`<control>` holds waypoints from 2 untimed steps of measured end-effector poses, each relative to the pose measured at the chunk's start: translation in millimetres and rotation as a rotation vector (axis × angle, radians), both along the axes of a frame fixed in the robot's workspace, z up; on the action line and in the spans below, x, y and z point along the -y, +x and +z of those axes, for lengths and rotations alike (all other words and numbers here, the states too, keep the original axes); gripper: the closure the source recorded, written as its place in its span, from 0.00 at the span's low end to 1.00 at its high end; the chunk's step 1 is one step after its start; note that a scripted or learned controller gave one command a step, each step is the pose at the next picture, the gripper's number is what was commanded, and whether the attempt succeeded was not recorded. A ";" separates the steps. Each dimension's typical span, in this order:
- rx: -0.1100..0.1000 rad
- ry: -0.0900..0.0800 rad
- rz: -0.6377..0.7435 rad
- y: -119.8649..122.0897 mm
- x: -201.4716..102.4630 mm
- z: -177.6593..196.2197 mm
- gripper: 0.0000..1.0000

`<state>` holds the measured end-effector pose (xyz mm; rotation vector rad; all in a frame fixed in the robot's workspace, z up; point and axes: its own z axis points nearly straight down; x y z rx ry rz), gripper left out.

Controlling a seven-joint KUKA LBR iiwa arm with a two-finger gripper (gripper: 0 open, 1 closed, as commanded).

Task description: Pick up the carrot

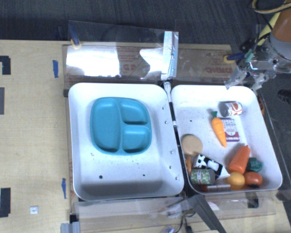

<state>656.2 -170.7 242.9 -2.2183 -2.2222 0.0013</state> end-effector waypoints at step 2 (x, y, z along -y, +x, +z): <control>0.007 -0.002 0.000 -28.0 -49.2 -125.3 1.00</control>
